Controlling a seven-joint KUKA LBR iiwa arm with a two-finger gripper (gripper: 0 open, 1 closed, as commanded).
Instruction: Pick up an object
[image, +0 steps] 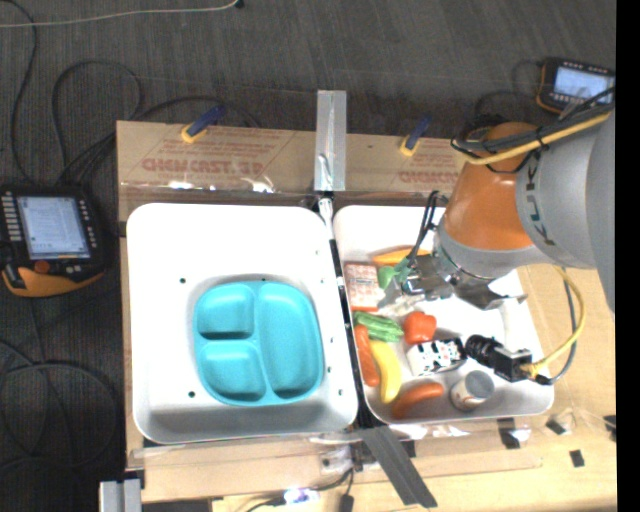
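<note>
Gripper: my gripper (415, 283) hangs low over the right bin (349, 232), near its middle; whether it grips anything I cannot tell.
Arm: my grey arm (570, 200) with its orange band (490, 195) comes in over the right bin's far right corner.
Objects: a red pepper (421, 325) lies just beside me toward the near edge; a green vegetable (378, 325), a yellow banana (388, 372) and an orange carrot (368, 362) crowd the bin's left wall.
Left bin: the left bin (160, 240) carries a turquoise divided tray (258, 340) at its centre.
</note>
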